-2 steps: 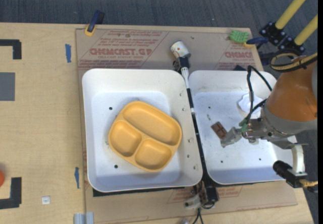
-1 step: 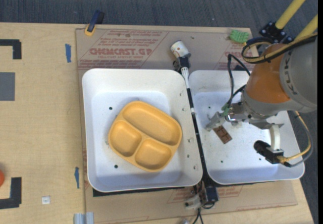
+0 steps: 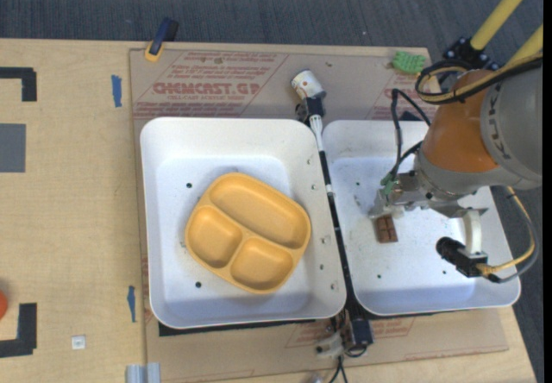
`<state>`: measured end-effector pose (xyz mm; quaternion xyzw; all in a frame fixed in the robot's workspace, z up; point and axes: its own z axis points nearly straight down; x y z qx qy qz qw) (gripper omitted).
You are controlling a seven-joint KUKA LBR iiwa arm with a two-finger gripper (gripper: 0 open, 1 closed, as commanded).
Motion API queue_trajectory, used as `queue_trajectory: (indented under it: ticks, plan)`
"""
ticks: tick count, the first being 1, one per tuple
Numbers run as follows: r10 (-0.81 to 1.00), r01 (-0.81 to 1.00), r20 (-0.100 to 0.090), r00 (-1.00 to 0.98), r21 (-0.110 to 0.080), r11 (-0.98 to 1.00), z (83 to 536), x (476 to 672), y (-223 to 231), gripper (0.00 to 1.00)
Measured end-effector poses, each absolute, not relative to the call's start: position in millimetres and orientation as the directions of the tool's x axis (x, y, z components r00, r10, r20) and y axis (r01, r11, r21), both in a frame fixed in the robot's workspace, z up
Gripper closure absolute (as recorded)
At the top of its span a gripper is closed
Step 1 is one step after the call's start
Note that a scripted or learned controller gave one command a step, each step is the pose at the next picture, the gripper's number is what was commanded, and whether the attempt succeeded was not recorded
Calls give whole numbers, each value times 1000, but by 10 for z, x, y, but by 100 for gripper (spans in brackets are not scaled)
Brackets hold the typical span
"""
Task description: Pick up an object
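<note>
A wooden bench [image 3: 78, 200] carries a brown board [image 3: 224, 84], and on the board sit two shallow white bins side by side.

The left bin [image 3: 164, 157] holds a yellow tray [image 3: 248, 231] with three compartments. The tray lies near the bin's middle, turned at a slant, its long axis running from the bin's near left toward its far right. The one large compartment faces the far right side; the two smaller ones face the near edge.

The grey arm [image 3: 517, 131], with its orange band [image 3: 457, 144], reaches in from the right over the right bin [image 3: 414, 286]. Its gripper [image 3: 385, 204] hangs over the left half of that bin, pointing down.

A small brown block [image 3: 386, 229] sits at the gripper's tip, near the bin's left wall and about midway between its far and near edges. Its long axis runs roughly from far to near, tilted slightly. Whether the block is pinched or just lies on the floor below cannot be told, nor how the gripper is set.

A small green piece [image 3: 409, 62] lies at the board's far right corner.
</note>
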<state>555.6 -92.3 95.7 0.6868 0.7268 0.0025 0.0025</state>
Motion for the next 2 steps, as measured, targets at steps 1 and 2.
queue_trajectory:
  ticks: [1,2]
  plan:
    - [1000,1000,0,12,2,-12,863,5933,-1058,100]
    - [955,955,0,295,-2,-295,1844,5214,-650,100]
